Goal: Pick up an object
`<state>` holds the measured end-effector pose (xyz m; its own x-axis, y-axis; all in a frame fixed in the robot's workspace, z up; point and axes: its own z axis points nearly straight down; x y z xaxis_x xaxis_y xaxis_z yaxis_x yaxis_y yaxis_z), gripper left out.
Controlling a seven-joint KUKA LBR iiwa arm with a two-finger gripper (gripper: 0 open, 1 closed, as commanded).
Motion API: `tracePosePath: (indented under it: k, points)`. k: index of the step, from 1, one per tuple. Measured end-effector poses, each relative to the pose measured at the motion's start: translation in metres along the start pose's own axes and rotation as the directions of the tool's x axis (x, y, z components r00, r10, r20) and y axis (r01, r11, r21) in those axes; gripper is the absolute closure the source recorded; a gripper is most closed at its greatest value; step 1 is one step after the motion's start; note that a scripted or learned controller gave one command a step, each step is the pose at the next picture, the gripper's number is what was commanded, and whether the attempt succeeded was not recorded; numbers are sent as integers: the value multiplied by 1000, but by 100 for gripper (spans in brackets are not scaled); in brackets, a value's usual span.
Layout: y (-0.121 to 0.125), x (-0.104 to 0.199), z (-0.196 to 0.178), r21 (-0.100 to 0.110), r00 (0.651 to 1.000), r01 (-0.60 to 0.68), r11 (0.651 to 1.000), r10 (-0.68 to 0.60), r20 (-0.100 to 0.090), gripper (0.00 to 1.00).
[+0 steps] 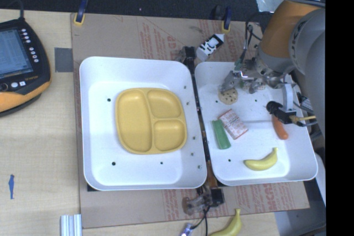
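The gripper [229, 85] hovers over the cookie [227, 96] in the right bin [301, 171]; whether it grasps anything cannot be told. The cookie looks light, stiff, crumbly; its edges suit pinching.

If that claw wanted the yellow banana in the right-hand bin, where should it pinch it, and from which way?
Probably across the middle of the banana, coming straight down from above. It lies flat on the floor of the right bin, curved, tips turned upward in the view. Its middle is the thickest part, with bare floor on both long sides for the fingers. The bin's near wall is fairly close, so a sideways approach looks awkward.
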<state>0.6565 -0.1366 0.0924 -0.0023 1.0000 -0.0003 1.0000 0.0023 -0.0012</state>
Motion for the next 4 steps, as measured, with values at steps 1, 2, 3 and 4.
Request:
tracePosePath:
  k: [1,2,3,4]
  points:
    - [0,18,0,4,1000,3,1000,-3,-1,0]
    - [0,6,0,1,1000,0,1000,0,0,0]
    - [0,6,-11,0,1000,1,1000,-1,0,100]
    - [0,6,-11,1,1000,2,1000,-2,0,0]
